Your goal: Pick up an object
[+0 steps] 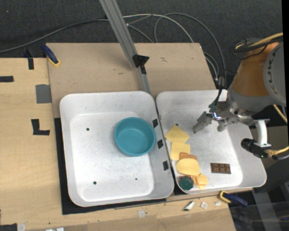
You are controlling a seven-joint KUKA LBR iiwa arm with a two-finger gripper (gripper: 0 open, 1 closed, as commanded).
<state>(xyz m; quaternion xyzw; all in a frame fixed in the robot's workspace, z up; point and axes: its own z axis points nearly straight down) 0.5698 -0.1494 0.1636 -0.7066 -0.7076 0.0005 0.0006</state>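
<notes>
The yellow flat pieces (177, 135) lie in the right bin (244, 180), near its left wall. My fingers (211, 122) hang spread apart above its floor, holding nothing.

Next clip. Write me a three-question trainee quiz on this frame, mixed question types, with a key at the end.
1. True or false: the blue bowl sits in the right bin.
2. Which item lies nearest the right bin's front right area? A) the brown chocolate bar B) the yellow pieces C) the dark green round item
3. In a few words: is the gripper holding anything?

Key
1. False: the bowl is in the left bin.
2. A. The yellow pieces and green item lie along the right bin's left wall.
3. No. Its fingers are spread over bare bin floor, with nothing between them.
</notes>
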